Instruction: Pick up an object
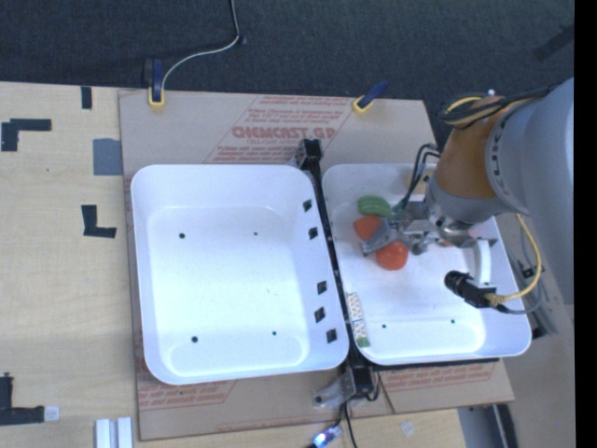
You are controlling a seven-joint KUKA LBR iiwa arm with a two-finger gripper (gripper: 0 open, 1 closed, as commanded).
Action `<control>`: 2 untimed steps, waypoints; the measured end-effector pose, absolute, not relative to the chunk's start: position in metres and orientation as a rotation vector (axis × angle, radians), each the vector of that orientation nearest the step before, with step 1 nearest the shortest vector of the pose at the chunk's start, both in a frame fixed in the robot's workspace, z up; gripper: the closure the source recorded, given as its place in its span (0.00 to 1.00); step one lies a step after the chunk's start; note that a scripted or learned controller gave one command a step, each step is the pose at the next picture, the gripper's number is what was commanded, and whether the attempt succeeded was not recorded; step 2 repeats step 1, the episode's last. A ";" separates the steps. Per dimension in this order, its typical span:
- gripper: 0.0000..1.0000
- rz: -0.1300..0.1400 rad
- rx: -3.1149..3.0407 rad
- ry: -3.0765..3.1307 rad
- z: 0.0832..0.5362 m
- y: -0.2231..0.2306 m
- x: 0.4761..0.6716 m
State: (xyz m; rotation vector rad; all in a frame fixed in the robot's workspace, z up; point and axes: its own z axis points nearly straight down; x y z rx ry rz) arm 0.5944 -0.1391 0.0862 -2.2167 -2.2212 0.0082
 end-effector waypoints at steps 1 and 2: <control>1.00 0.003 -2.218 -2.221 0.101 -0.139 0.596; 1.00 0.003 -2.218 -2.221 0.101 -0.139 0.596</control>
